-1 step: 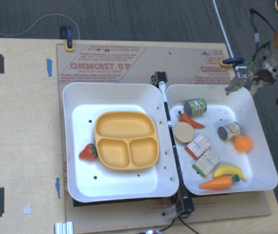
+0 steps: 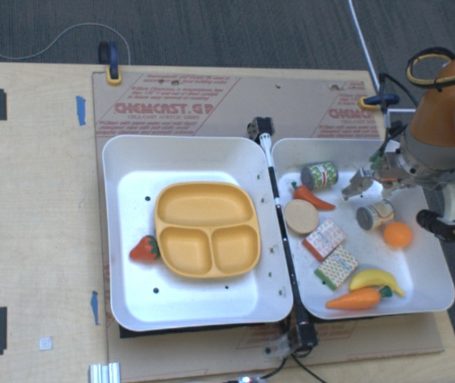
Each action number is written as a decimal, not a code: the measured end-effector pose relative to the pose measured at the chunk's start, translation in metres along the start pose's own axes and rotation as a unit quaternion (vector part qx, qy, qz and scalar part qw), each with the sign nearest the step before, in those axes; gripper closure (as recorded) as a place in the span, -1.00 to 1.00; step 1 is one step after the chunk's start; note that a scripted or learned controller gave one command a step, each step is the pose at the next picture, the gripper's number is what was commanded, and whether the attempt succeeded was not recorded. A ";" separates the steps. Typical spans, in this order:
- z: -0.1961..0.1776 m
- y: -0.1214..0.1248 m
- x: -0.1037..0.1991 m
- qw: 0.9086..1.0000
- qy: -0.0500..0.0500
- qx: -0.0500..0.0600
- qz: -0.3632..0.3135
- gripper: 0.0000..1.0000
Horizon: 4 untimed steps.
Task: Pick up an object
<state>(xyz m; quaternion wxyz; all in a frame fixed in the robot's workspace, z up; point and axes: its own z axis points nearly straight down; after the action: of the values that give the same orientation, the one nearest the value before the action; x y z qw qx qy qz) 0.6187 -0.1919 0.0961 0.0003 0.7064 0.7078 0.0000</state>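
Note:
My gripper (image 2: 369,183) hangs over the back middle of the right bin (image 2: 439,282), just above a small grey can (image 2: 373,215) lying on its side. A green can (image 2: 321,174) lies to the gripper's left and an orange (image 2: 398,235) sits to its front right. Further objects in this bin are a red pepper (image 2: 314,198), a round tan disc (image 2: 300,216), a pink-and-white box (image 2: 325,238), a green-and-white box (image 2: 337,267), a banana (image 2: 376,279) and a carrot (image 2: 355,298). Nothing shows between the gripper and any object.
The left bin (image 2: 124,166) holds a yellow divided plate (image 2: 207,230) with a strawberry (image 2: 144,250) against its left side. A black divider (image 2: 275,206) runs between the bins. The arm's orange band (image 2: 443,110) stands over the right bin's back right corner.

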 end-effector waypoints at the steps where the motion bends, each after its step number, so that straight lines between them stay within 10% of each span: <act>1: 0.007 -0.040 0.064 1.000 -0.002 -0.006 0.000 -1.00; 4: 0.006 -0.132 0.096 1.000 -0.003 -0.011 0.000 -1.00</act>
<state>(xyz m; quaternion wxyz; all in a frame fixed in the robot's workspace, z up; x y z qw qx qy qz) 0.4862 -0.0963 0.0901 0.0106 0.7065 0.7076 0.0059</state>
